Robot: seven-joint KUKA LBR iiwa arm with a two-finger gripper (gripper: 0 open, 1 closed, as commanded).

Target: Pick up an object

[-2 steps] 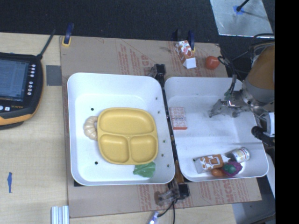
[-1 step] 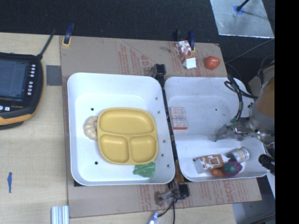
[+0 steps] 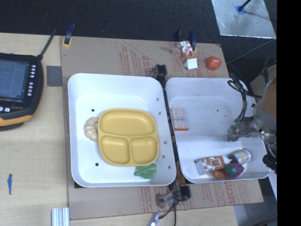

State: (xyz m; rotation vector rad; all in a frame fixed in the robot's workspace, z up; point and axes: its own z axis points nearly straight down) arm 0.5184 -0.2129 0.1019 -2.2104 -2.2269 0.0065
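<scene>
My gripper (image 3: 235, 132) hangs low over the right side of the right bin (image 3: 202, 98), coming in from the arm (image 3: 267, 105) at the right edge. Just below it, along the bin's front wall, lie a small silver can (image 3: 241, 156), an orange-and-white carton (image 3: 210, 164), a purple object (image 3: 232, 170) and an orange piece (image 3: 219, 174). A small red-and-white packet (image 3: 179, 119) rests against the bin's left wall. The gripper is above and apart from the can, with nothing visibly in it.
The left bin (image 3: 80, 126) holds a yellow divided plate (image 3: 128, 136), a beige object (image 3: 91, 128) at its left and a green one (image 3: 145, 171) at its front. A small carton (image 3: 186, 54) and red tomato (image 3: 213, 63) sit behind the bins. A teach pendant (image 3: 16, 88) lies far left.
</scene>
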